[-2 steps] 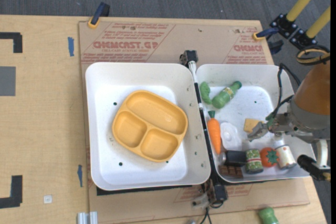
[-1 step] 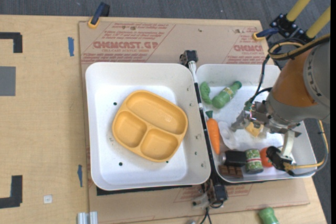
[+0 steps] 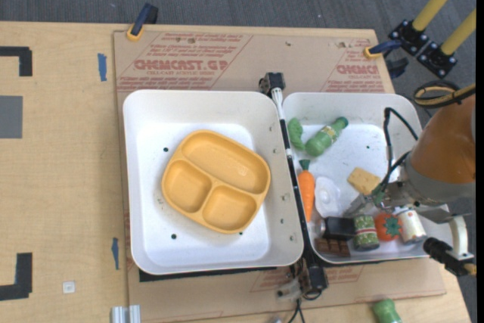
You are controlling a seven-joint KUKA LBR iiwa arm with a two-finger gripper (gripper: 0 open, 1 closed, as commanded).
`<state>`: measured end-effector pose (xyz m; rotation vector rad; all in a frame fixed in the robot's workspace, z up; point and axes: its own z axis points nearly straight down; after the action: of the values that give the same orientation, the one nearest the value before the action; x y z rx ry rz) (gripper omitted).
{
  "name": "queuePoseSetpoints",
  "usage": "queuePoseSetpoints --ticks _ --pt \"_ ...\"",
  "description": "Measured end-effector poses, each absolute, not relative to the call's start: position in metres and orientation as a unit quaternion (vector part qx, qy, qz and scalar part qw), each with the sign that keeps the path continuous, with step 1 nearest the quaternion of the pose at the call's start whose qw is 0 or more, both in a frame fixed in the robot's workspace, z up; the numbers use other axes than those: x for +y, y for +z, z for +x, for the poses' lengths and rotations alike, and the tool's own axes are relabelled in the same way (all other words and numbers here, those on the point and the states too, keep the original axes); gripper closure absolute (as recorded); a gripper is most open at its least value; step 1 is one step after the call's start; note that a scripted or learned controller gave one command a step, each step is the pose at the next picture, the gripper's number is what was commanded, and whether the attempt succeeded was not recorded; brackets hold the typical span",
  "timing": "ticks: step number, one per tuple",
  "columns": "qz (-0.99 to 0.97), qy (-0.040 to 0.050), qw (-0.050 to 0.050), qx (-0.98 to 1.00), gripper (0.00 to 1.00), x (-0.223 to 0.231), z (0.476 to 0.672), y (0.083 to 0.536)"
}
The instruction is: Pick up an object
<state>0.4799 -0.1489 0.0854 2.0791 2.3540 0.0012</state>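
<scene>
The gripper [image 3: 376, 200] is hanging low at five o'clock in the right bin [image 3: 355, 104], over a small jar [image 3: 366, 231] and a tomato [image 3: 389, 225]; its jaws I cannot tell. A yellow tray [image 3: 215, 181] is sitting in the left bin [image 3: 151, 163].

Robot lab: clamped cardboard [image 3: 249, 49] bench, white bins [image 3: 144, 163]

a: what sits in the left bin [image 3: 144, 185]?

b: a divided plate [image 3: 216, 181], about in its middle.

a: and the right bin [image 3: 355, 104]?

b: a bottle [image 3: 325, 137] near the far wall, a carrot [image 3: 306, 194] along the left wall, a wedge-shaped block [image 3: 363, 180] right of the carrot, and a small jar [image 3: 366, 231] by the near wall. the arm [image 3: 452, 155] comes in from the right, over that bin's right side.
</scene>
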Motion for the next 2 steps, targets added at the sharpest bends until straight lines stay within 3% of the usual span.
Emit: queuePoseSetpoints --ticks 1,2 --pt "0.662 0.0012 0.001 0.750 1.00 -0.1482 0.4806 0.0952" --pt "0.662 0.0011 0.001 0.750 0.00 -0.1482 0.4806 0.0952"
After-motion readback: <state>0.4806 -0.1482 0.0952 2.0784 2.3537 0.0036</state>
